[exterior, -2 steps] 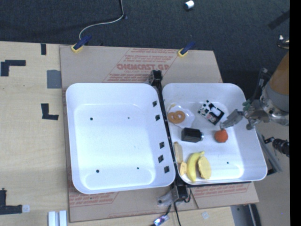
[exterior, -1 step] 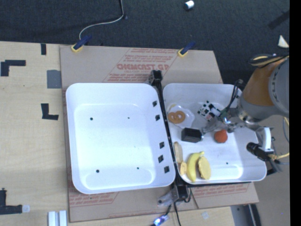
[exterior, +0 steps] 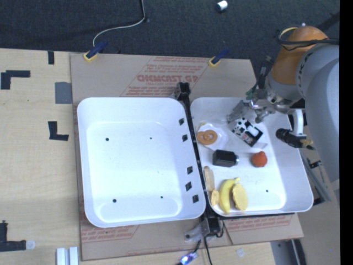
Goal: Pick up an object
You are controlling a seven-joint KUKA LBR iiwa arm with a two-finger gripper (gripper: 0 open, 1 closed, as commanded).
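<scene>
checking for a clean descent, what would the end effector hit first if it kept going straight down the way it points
Most likely the black and white object right beneath the end effector in the right bin; depth is hard to judge from this slant.

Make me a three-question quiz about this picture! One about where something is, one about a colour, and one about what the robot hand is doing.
1. Which bin holds the banana?
A. left bin
B. right bin
C. neither

2. What colour is the small round ball?
A. blue
B. green
C. orange-red

3. Where is the gripper?
A. low over the far part of the right bin
B. over the left bin
C. off the bench, over the floor

Answers:
1. B, the banana lies at the right bin's near edge.
2. C, the ball beside the black block looks orange-red.
3. A, the gripper sits above the right bin, beyond the ball.
</scene>
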